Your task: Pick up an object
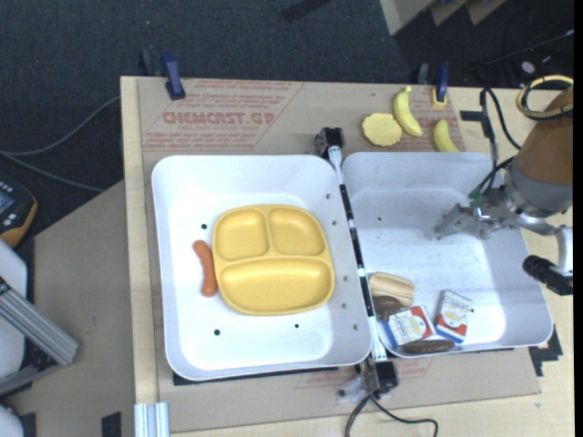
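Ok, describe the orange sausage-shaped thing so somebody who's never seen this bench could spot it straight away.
Start at the left white bin, the one holding the yellow three-compartment plastic plate. Just off that plate's left edge, on the bin floor, lies the small orange hot-dog-shaped toy, running lengthwise toward the camera. It is the lone slim orange piece in that bin.

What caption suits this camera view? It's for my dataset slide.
KUKA arm's tool hovers over the right bin above toy food packets; yellow divided plate sits in the left bin.
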Available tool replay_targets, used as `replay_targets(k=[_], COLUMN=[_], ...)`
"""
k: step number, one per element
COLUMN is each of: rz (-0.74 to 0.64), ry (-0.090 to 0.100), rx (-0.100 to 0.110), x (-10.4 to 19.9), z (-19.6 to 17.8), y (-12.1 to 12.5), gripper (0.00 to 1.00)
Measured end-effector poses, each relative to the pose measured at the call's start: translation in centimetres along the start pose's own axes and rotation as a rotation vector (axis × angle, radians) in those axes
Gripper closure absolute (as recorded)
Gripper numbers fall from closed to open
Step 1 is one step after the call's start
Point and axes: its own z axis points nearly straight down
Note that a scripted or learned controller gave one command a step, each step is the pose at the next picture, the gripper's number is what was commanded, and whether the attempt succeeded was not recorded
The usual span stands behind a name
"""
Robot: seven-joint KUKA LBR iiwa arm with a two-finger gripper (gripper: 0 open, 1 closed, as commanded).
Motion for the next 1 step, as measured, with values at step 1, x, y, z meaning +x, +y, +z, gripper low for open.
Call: replay_targets(k=[1], rz=[0.004], ry=[-0.006], rx=[0.005], x=[2.41], z=[0.19], y=[-6.61], gripper=[0.0])
